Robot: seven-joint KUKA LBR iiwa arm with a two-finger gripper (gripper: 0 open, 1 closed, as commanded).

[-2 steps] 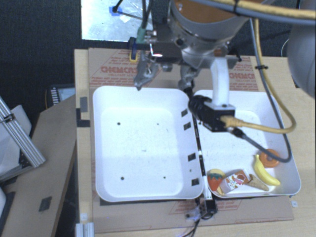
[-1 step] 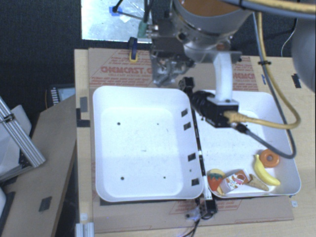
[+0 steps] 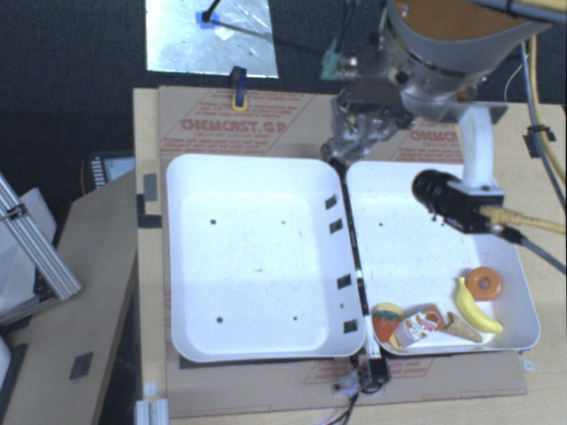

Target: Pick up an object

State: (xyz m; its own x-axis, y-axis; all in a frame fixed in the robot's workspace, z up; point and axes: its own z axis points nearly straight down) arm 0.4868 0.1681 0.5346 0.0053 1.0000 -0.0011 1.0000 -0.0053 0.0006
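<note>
While the hand [image 3: 354,144] hangs over the right bin's [image 3: 523,277] far left corner, grip state indiscernible; the banana [image 3: 474,306] lies at the near right corner, long axis running far-to-near.

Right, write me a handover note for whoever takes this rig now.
Hand: up at the far edge of the bins, over the seam between them; nothing seen in it.
Right bin: all items sit along its near edge: banana, orange doughnut-shaped toy, red-and-orange round toy, small printed packet.
Left bin: white, shallow.
Done: no pick yet.
Left: bring the hand down to the near corner of the right bin and grasp one item.
</note>
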